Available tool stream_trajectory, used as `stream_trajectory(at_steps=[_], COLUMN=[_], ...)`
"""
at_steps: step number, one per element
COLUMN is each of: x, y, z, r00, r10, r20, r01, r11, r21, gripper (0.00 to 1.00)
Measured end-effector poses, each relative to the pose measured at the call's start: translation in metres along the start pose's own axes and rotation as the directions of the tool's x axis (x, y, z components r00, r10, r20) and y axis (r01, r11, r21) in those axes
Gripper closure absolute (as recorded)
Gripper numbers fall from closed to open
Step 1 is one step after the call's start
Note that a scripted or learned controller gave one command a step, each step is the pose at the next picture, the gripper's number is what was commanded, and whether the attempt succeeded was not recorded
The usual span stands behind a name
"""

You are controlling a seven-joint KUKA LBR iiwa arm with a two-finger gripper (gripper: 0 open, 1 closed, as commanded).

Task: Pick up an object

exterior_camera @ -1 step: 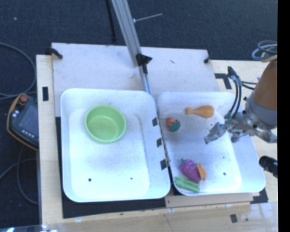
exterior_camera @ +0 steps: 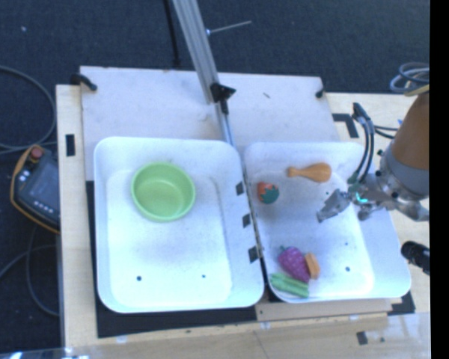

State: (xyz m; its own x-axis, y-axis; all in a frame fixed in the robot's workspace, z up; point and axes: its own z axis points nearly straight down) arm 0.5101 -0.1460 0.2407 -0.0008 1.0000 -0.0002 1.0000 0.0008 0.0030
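No text, label, brand, number or sign can be read anywhere. The orange-rimmed handheld control pendant [exterior_camera: 36, 187], at nine o'clock beside the bench, has a dark screen whose contents are too blurred to make out, and a small red button at its top bears no legible marking.

Two white bins [exterior_camera: 112, 223], one green bowl [exterior_camera: 163, 191], one orange drumstick toy [exterior_camera: 311, 173], one small red-green item [exterior_camera: 267, 193], one purple item [exterior_camera: 292, 262], one orange piece [exterior_camera: 312, 265], one green piece [exterior_camera: 289, 284]
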Motion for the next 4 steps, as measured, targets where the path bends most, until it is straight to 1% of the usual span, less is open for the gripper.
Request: stream_trajectory(at_steps=[1,2,3,4], x=[0.0,-0.001,-0.002,-0.003], y=[-0.01,-0.017,-0.016,-0.014], z=[0.052,0.096,0.141,0.128], r00=[1.0,1.0,1.0,1.0], r10=[0.001,0.002,0.003,0.009], r20=[0.001,0.001,0.003,0.001], r01=[-0.001,-0.002,-0.003,-0.009], r11=[1.0,1.0,1.0,1.0], r21=[0.006,0.006,0.002,-0.004], gripper=[0.0,0.0,0.0,1.0])
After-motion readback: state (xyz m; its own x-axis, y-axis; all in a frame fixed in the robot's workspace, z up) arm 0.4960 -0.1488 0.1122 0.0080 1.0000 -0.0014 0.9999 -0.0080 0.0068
